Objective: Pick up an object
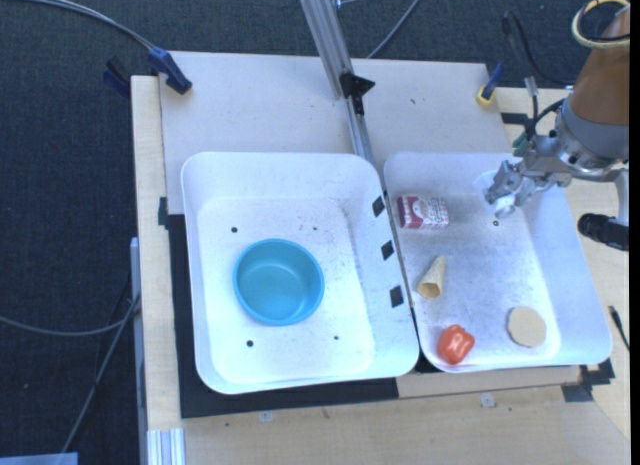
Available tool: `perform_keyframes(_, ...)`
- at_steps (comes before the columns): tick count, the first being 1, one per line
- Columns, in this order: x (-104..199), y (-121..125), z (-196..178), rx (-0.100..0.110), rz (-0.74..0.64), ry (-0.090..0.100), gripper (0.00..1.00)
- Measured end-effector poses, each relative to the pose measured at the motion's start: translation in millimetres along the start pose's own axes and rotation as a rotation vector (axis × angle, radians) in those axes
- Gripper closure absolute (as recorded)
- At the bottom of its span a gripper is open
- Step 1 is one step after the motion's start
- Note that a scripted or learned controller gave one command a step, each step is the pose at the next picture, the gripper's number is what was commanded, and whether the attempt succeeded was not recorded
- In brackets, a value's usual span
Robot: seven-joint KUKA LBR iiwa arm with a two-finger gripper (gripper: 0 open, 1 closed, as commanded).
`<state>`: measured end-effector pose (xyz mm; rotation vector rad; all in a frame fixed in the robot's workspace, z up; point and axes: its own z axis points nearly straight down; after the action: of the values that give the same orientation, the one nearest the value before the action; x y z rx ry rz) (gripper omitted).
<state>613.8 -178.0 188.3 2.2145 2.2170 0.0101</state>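
From my console I cannot tell whether the gripper (503,196) has its fingers spread or pressed together; nothing shows between them. It hangs over the right bin (590,283), near its far edge. The nearest pick is the small red-and-white carton (422,213), just left of the fingers, its long axis running left-right. Nearer me lie a tan cone (431,277), a glossy red pepper (455,344) and a flat round biscuit (526,327). The left bin (200,193) holds 1 blue plastic bowl (279,281).
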Motion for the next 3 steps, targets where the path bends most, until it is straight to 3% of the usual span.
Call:
perform_keyframes(1, 0, 2, -43, 0.002, -0.001, 0.000, 1.00)
perform_keyframes(2, 61, -8, -38, 0.020, -0.004, 0.009, 1.00)
perform_keyframes(3, 114, -20, -50, 0.022, -0.005, 0.009, 1.00)
